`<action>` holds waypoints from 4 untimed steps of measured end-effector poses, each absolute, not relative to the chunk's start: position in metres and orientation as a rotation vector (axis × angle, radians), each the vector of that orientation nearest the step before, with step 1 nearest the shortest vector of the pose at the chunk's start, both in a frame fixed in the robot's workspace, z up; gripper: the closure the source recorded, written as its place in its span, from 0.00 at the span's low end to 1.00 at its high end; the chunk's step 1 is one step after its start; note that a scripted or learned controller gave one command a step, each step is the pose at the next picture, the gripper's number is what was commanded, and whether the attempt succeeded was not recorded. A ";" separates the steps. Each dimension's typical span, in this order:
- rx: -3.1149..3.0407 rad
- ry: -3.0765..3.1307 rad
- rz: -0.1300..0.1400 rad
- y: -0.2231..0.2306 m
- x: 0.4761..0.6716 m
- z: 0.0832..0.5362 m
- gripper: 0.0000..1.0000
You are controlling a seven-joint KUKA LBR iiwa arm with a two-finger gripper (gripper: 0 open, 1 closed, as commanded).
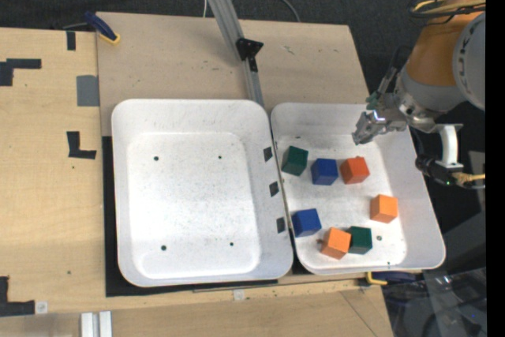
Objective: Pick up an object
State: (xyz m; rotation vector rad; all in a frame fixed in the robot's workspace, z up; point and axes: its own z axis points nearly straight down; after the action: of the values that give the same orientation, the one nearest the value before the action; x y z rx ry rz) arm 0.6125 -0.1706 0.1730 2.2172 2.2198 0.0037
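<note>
Seven small cubes lie in the right bin (418, 245), and any of them could be the thing I am meant to lift. A green cube (294, 160) sits nearest the divider in the upper row, with a blue cube (324, 171) just beside it and an orange-red cube (355, 170) touching or nearly touching that one. Lower down, a second blue cube (306, 222) rests close to the bin's left wall, an orange cube (337, 242) sits beside a dark green cube (360, 239) — those two look to be in contact — and a lone orange cube (384, 207) lies apart toward the right side.

My pincer (364, 130) hangs over the upper part of the right bin, above and to the right of the orange-red cube, not touching any cube. Nothing sits between its tips; whether they are spread or closed I cannot tell from this angle. My arm (442, 63), with its orange band, reaches in from the right.

The left bin (126, 122) lies alongside, its white floor flecked with small dark dots. Both bins rest on the wooden tabletop (158, 51). A slanted metal rail (221, 0) crosses the tabletop toward the gap between the bins, and a blue-and-yellow clamp (102, 26) sits near the tabletop's upper left corner.
</note>
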 end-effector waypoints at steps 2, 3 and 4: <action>2.217 2.229 0.001 -0.124 0.593 0.219 1.00; 2.217 2.231 0.000 -0.067 0.577 0.217 1.00; 2.216 2.231 0.000 -0.017 0.556 0.230 1.00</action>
State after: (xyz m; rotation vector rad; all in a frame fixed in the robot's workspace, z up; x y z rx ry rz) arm 0.5564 -0.0169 0.2301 2.2163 2.2313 0.0003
